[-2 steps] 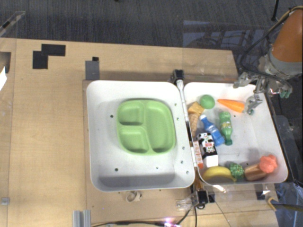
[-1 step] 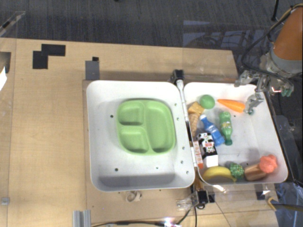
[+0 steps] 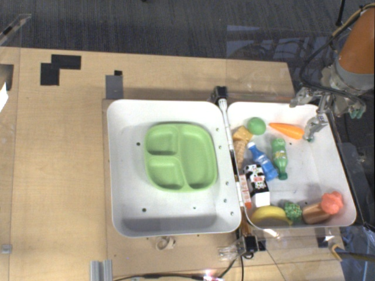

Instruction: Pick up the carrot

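Orange carrot (image 3: 286, 130) lies just left of my spread, empty pincer (image 3: 312, 132); I should straddle its middle squarely.

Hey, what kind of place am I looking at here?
Probably a robotics lab set up for picking trials: a wooden bench with two white bins, toy food such as a carrot and a banana, and a robot's hand above the carrot.

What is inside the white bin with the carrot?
The right bin holds the carrot, a green ball, two bottles, a banana and other toy food. Whatever lies beneath these is hidden.
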Action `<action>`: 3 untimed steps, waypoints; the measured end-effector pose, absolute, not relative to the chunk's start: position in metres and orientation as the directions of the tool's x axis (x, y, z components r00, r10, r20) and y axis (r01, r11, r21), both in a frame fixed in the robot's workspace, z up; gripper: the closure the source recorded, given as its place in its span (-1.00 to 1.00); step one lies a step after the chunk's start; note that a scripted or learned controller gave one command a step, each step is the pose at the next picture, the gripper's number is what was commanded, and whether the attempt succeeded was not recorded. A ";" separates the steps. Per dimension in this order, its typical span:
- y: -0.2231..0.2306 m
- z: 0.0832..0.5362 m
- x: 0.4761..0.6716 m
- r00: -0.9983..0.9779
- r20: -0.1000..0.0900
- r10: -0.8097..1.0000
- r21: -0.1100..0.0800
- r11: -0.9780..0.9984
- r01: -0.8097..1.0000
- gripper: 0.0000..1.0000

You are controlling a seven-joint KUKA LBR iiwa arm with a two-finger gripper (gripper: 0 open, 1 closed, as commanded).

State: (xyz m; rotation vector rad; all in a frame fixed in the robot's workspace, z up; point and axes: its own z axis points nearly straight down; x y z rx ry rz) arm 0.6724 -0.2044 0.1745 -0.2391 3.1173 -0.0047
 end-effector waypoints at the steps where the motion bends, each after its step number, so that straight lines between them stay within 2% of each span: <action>1: -0.204 0.156 0.672 -0.969 -0.013 -0.247 -0.004 0.969 -0.247 -1.00; 2: -0.205 0.155 0.672 -0.979 -0.015 -0.204 -0.003 0.979 -0.204 -1.00; 3: -0.204 0.165 0.673 -0.969 -0.015 -0.246 -0.005 0.969 -0.246 -1.00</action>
